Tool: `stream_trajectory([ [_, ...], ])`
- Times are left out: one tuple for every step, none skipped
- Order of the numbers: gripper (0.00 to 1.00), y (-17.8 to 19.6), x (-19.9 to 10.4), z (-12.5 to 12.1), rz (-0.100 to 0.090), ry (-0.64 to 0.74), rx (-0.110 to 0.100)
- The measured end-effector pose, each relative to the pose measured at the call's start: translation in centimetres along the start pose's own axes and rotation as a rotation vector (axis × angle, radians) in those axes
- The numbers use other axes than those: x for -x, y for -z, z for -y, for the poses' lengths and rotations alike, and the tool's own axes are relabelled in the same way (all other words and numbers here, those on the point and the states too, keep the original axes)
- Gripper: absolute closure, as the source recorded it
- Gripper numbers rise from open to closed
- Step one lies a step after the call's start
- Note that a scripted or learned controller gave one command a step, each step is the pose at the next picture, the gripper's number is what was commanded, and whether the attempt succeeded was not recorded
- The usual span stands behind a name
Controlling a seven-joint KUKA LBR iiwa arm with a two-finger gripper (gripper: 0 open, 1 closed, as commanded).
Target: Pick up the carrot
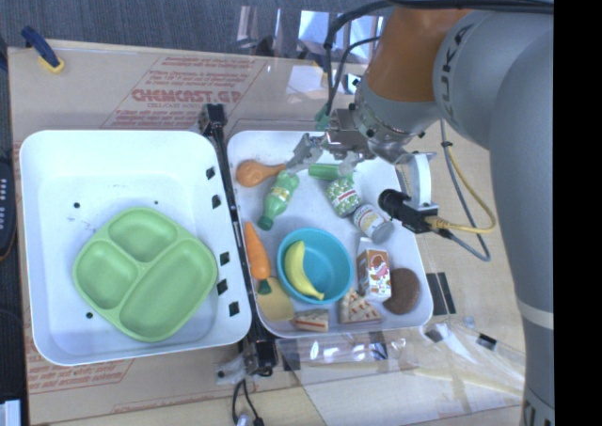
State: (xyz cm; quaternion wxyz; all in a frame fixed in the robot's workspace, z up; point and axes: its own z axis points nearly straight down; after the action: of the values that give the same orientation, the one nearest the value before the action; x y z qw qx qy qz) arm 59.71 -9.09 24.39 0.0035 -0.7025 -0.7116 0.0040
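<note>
Along the left wall of the right-hand bin (414, 180), lower centre of the frame, the carrot (256, 250) lies lengthwise, just beside the blue bowl (320, 267) with its banana (299, 271). Up at the bin's top, the gripper (324, 153) hangs over a green bottle (279, 197), well apart from the carrot, jaws apart, nothing between them. Over left, a green divided plate (145, 273) sits in the other bin (56, 170).
</note>
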Motion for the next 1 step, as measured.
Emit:
stream_trajectory([
  [0.0, -5.53, -2.33, -5.89, 0.003, -0.049, -0.004],
])
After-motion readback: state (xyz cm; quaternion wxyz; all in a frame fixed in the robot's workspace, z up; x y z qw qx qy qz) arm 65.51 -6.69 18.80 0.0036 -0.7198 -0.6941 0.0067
